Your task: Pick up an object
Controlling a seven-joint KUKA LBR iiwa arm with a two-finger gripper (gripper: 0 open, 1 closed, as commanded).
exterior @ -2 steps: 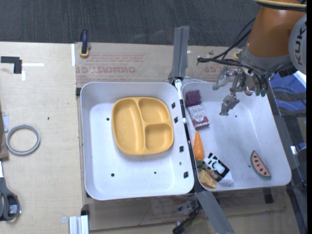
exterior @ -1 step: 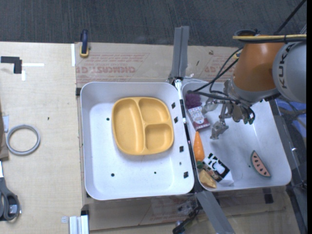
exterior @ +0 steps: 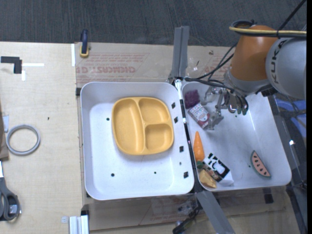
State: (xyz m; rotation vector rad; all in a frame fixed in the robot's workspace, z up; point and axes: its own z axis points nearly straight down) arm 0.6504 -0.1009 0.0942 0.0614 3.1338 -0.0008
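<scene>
My gripper [exterior: 215, 115] hangs low in the back left part of the right bin [exterior: 273, 130], under the orange band of the arm. Just to its left lies a small white and red packet [exterior: 198, 113], touching or nearly touching the gripper's tip. A purple item [exterior: 191, 97] sits behind the packet in the bin's back left corner. An orange carrot [exterior: 198, 146] lies along the left wall. A black and white packet [exterior: 218, 167] and a yellow piece [exterior: 207, 179] rest at the front left. A watermelon slice [exterior: 260, 164] lies at the front right.
The left bin [exterior: 97, 169] holds a yellow divided plate [exterior: 143, 126]. A metal divider [exterior: 180, 52] runs between the bins. On the bench at the left are a grey tape ring [exterior: 22, 139] and scissors [exterior: 9, 204]. Cables hang around the wrist.
</scene>
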